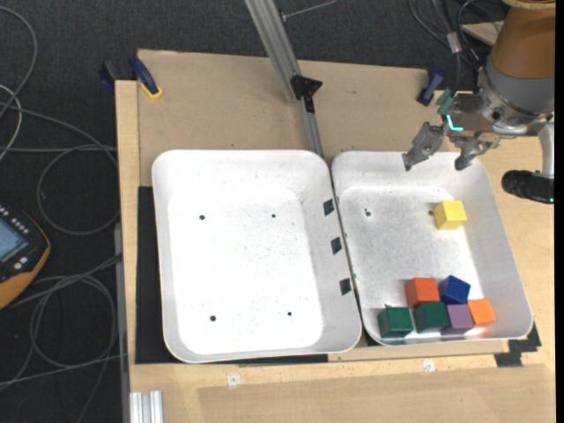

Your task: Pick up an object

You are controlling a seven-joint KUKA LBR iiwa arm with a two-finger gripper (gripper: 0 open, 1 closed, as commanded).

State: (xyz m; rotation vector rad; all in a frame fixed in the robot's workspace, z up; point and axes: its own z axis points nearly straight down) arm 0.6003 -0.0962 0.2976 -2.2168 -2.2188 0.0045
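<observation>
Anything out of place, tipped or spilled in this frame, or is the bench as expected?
Nothing looks wrong. The yellow block sits alone in the right bin, apart from the cluster of blocks packed into its near corner. The left bin shows only dark specks. The gripper hangs open above the right bin's far edge, holding nothing.

— Arm position?
— The arm [527, 33] enters from the right at the top of the view, orange band above the grey wrist, which points down and to the left.
— Gripper?
— The gripper [445, 151] hangs below the wrist, its two fingers [421, 148] spread well apart with nothing between them.
</observation>
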